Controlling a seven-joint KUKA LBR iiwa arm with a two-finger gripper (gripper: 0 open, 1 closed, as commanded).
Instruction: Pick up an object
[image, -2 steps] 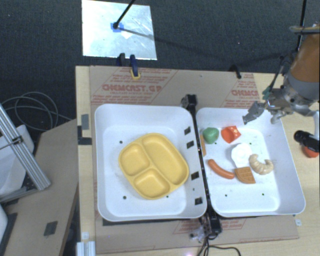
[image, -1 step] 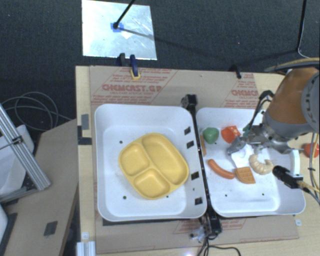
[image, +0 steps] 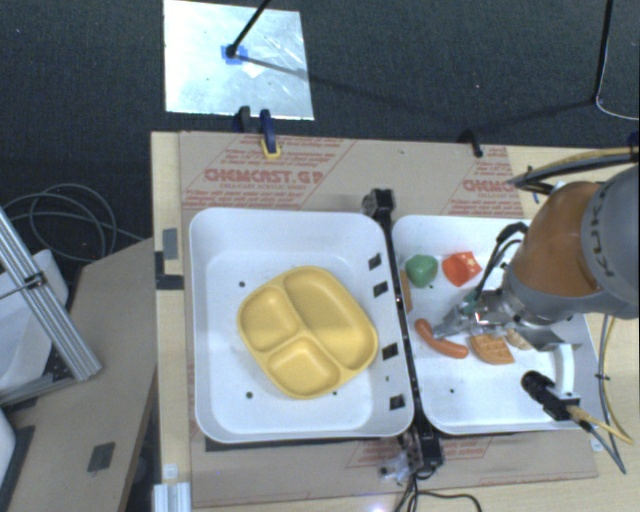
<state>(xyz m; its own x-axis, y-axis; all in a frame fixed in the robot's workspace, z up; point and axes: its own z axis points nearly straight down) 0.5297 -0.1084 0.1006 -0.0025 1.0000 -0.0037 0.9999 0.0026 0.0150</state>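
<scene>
Bench w/ two shallow white bins (image: 300, 225). Gripper (image: 468, 318) low in right bin, just above long orange-red plastic sausage (image: 441, 341); finger spacing: cannot tell. Nothing visibly lifted; judged pre-grasp, pick still to do.

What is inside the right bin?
The right bin holds a green piece, a red piece, a sausage and a waffle-like piece; the arm covers its right part.

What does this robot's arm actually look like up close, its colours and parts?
The arm is bulky and rounded, grey, with a broad orange band above the wrist and dark letters on the grey casing. Thin cables run along it from the right. It narrows to a small metallic gripper at its tip, above the right bin.
</scene>
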